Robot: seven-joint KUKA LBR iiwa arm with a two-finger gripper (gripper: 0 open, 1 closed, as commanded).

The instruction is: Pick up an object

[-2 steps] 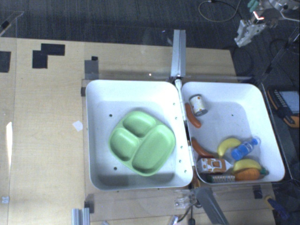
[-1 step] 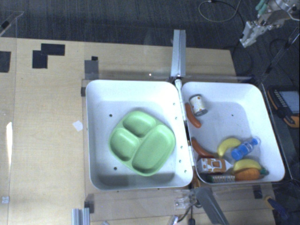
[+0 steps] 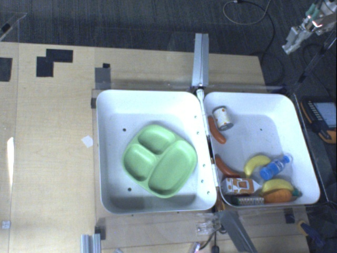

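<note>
The gripper hangs at the upper right, well apart from both bins and partly cut off by the edge; whether its jaws are released or clenched cannot be told. The left bin holds a green divided plate. The right bin holds a small can, two sausages, two bananas, a blue bottle, a carton and an orange carrot, crowded at its near rim.
</note>
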